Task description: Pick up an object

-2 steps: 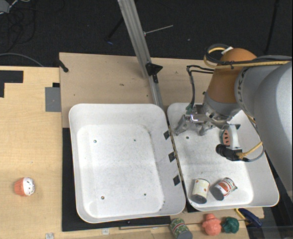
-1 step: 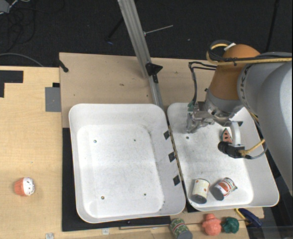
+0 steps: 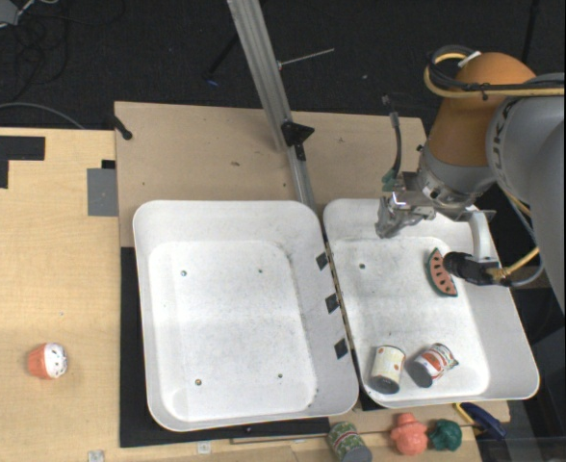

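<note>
small toys on the bench edge nearest the camera: dark can-like piece [image 3: 346, 441], pink lump [image 3: 408, 434], green lump [image 3: 445, 435], all outside the bins, likely spilled or parked out of play. orange-and-white ball toy [image 3: 47, 361] far left on the wooden table, well apart from everything.

right bin [image 3: 509, 373] holds the pickable stuff: white cup-like cylinder [image 3: 388, 368] lying tipped at the near side, red-and-white can [image 3: 433, 363] just beside it on its side, watermelon slice toy [image 3: 442, 272] further back near the right wall. loose scatter, looks dropped in, no order. left bin [image 3: 158, 229] white, shallow, touching the right bin along the clipped seam.

gripper [image 3: 396, 221] low at the far left part of the right bin, hanging from the arm's orange band. metal fingers look close together with nothing between them, but small and blurred, so cannot tell for sure. no toy touching it. nearest candidate judged the watermelon slice toy, to its right and nearer; cup and can well apart toward the near edge. pick not yet made.
</note>
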Robot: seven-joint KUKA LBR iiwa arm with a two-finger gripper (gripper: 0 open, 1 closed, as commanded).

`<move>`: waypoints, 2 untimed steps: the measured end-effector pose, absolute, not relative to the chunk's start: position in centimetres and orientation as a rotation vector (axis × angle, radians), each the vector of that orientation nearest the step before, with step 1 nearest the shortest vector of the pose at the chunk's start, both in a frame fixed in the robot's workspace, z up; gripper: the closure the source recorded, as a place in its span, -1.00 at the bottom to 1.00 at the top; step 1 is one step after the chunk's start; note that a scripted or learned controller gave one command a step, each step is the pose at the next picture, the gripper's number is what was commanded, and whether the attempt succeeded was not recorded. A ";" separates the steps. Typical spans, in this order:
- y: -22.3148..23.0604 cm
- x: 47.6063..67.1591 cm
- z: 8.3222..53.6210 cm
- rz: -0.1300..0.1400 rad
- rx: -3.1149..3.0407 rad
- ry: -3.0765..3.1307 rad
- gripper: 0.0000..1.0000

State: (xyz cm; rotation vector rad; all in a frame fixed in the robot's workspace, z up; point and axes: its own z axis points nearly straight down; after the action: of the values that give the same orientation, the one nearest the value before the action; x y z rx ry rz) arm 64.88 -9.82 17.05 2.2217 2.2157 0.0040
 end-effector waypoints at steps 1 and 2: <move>-10.3 65.3 23.4 0.005 2.219 2.218 1.00; -10.5 65.3 28.2 0.003 2.219 2.219 1.00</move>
State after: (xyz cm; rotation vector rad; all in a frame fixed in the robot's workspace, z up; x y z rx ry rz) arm 65.33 -10.52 28.19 2.2191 2.2193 0.0032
